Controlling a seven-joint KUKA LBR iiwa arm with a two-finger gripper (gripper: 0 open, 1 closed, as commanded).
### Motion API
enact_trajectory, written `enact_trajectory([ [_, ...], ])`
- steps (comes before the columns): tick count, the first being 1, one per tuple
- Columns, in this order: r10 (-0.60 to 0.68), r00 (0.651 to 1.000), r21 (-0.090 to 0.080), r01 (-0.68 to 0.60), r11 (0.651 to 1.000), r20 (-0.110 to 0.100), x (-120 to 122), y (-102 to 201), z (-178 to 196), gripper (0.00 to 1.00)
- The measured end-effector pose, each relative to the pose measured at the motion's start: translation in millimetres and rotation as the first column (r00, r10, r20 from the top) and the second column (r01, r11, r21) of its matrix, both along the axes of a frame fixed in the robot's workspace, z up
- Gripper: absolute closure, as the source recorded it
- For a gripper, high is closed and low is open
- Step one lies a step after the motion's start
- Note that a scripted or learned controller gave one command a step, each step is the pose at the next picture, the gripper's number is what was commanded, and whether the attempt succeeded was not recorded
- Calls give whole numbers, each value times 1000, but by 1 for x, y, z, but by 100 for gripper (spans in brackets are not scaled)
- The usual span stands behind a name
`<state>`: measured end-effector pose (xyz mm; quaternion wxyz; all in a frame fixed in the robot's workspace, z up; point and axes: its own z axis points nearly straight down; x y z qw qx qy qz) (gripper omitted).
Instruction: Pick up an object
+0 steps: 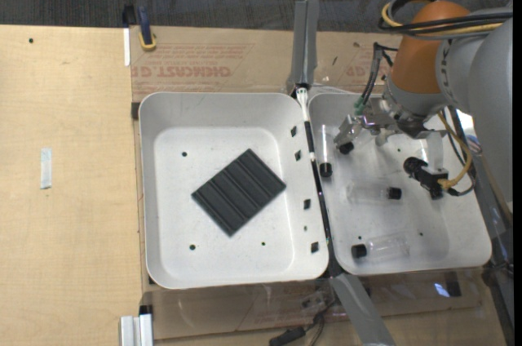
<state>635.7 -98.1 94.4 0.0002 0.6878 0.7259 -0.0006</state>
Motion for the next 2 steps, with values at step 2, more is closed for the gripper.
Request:
enact_trajectory([
  [2,12,1000,1,-12,1000,-1,-28,-11,-3,0],
])
